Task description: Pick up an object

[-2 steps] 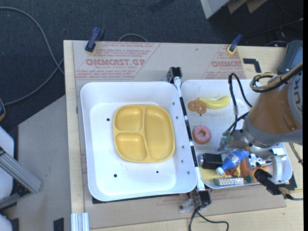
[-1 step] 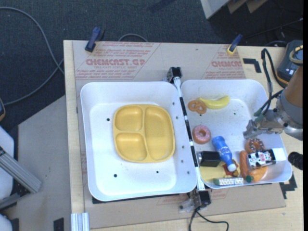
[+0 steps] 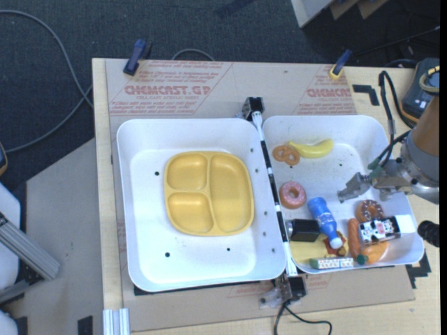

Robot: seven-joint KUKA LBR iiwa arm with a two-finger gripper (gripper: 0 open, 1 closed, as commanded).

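- Gripper (image 3: 357, 185) sits over the right bin (image 3: 363, 128), above bare floor between the pink donut (image 3: 292, 195) and the pretzel (image 3: 368, 210); nothing is between its fingers (whether they're spread or pressed together I can't tell at this res).
- Candidates are all in the right bin: banana (image 3: 313, 148) and a small brown ring (image 3: 286, 154) near the top, pink donut mid-left, blue bottle (image 3: 323, 220) just below it, then a crowded lower corner w/ a black block (image 3: 304, 229), carrot (image 3: 355, 237) and a black-and-white box (image 3: 380, 229).
- Left bin (image 3: 133, 187) has just the yellow tray (image 3: 209, 192), too wide and flat to pinch; skip it.
- Best bet, imo: donut or banana. Both lie apart from their neighbours, so fingers can drop either side w/o bumping anything.
- For the donut, centre over it, straddle the ring across its width, descend straight.
- Bottle is round and lies at a slant, touching the clutter at its cap end; close across its body, not along it, or it'll prob roll out.
- Avoid the lower corner (items touch or overlap, so a pinch likely catches two or none).
- Lift slowly, and check sth is actually held before moving off.
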